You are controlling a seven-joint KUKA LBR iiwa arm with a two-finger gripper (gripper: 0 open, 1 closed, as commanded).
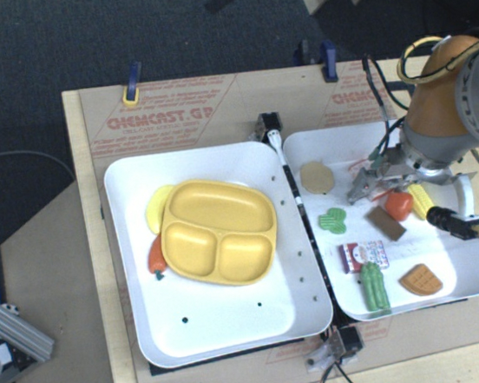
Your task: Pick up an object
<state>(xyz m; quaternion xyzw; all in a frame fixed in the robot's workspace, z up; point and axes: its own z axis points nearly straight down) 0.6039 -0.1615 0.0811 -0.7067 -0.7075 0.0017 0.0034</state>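
Two white bins are seen side by side, the left bin (pixel 141 243) and the right bin (pixel 473 274). A yellow tray (pixel 218 231) is seen in the left bin, with a red and orange pepper (pixel 156 257) at its left. In the right bin, a tan disc (pixel 316 177), a light green toy (pixel 333 220), a red tomato (pixel 398 205), a brown block (pixel 390 226), a red and white packet (pixel 363 256), a dark green pickle (pixel 374 286) and an orange-brown waffle (pixel 420 280) are seen. The arm (pixel 456 105) is coloured grey and orange.

Brown cardboard-covered table (pixel 210 102) with red lettering, blue clamps (pixel 328 59) on its far edge, dark carpet floor (pixel 45 45), grey metal rail (pixel 16 325) at left
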